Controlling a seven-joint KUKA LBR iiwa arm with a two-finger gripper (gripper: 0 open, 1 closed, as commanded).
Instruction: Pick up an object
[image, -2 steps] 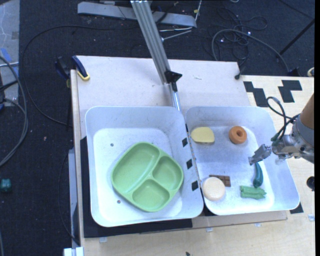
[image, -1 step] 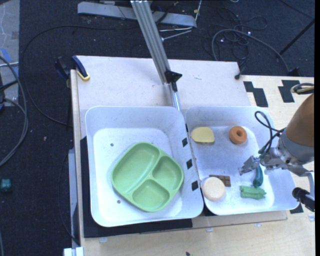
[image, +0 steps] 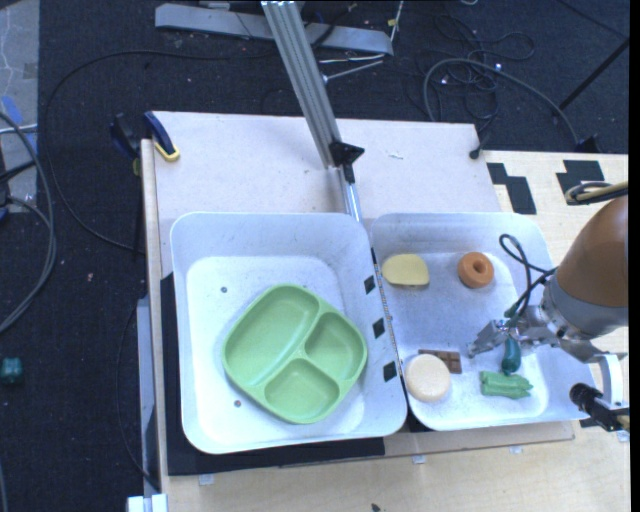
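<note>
Gripper sits low in the right bin, finger state unreadable from here; nearest candidate is the green toy just below-right of it, long axis roughly left-right, so a short move toward the near wall.

Two white bins; one green divided plate; one doughnut; one yellow piece; one cream round

Pale wooden bench on dark carpet, black cables strewn about, slanted metal pole rising behind, black markers at right.
</note>
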